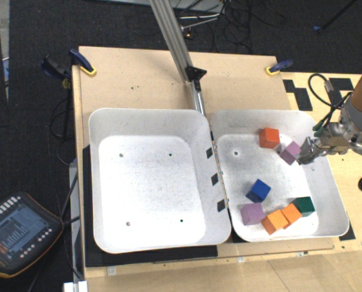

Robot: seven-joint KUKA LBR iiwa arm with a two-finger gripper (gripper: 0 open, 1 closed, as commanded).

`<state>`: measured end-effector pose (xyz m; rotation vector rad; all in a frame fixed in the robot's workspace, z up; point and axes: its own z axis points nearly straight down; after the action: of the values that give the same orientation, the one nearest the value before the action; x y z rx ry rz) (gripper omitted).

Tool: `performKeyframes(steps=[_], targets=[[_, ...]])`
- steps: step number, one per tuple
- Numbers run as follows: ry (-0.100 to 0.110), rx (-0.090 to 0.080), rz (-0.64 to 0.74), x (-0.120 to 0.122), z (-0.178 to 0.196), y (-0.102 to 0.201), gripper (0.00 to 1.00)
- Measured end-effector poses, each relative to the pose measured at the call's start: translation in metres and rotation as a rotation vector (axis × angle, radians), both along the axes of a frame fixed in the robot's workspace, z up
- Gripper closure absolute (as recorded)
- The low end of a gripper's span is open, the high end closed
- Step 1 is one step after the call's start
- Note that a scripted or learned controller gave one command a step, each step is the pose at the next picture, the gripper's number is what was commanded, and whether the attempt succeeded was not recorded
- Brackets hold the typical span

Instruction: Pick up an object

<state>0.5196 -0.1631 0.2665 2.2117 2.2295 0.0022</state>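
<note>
At three o'clock in the right bin, your claw, grip unreadable, crowds the tilted purple block and could nudge it away.

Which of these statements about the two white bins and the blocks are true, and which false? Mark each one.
1. All the blocks lie in the right bin. True.
2. The blue block touches the green block. False: they lie apart.
3. The pincer is beside the upper purple block. True.
4. There are three orange blocks. False: two, the upper orange block and the lower orange block.
</note>
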Motion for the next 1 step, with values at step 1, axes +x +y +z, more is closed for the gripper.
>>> performKeyframes(steps=[1], targets=[[-0.001, 0.0, 0.001, 0.019, 0.0042, 0.0486, 1.0]])
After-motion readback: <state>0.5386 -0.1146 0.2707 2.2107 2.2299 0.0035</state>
